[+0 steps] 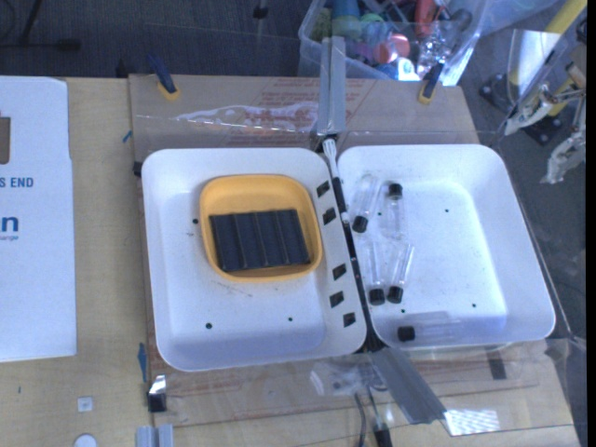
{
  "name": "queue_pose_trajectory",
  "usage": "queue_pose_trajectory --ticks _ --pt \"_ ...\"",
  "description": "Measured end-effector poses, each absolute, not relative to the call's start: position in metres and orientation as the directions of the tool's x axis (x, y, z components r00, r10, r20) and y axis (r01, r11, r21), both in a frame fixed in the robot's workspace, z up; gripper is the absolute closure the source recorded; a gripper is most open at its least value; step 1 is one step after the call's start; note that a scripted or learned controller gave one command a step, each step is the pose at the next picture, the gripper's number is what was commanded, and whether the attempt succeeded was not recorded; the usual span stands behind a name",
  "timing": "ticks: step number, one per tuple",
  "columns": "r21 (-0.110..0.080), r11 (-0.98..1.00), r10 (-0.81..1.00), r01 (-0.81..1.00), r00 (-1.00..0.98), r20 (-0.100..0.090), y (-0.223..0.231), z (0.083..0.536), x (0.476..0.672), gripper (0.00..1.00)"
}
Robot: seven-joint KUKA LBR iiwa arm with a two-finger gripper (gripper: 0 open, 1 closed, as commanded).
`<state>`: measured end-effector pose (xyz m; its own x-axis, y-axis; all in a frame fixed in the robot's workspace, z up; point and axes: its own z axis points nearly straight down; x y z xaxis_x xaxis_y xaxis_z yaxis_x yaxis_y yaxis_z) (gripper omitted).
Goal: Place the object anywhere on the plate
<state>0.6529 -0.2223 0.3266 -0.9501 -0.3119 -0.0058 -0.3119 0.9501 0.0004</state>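
The arm's colours, shapes, cables and markings cannot be told at this moment. The view takes in the worktop (102, 250) with a left bin (168, 250) and a right bin (484, 240), both white.

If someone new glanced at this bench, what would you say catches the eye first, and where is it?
Most striking is the yellow plate in the left bin, with a dark ribbed slab lying on it. In the right bin, several clear vials with black caps lie clustered near its left wall. Behind the bench, a clear tub of colourful items stands at the top of the view.
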Motion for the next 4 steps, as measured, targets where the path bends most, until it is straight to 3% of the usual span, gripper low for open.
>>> queue_pose_trajectory --ticks 1,2,3,4 --pt "0.0 0.707 -0.707 -0.707 -0.707 -0.005 -0.222 0.28 0.668 0.0" --pt "-0.007 0.413 -0.911 -0.911 -0.413 -0.007 -0.222 0.297 0.668 0.0" --pt "-0.003 0.223 -0.975 -0.975 -0.223 -0.006 -0.221 0.288 0.668 0.0" --pt "-0.002 -0.116 -0.993 -0.993 0.116 -0.006 -0.221 0.274 0.668 0.0"
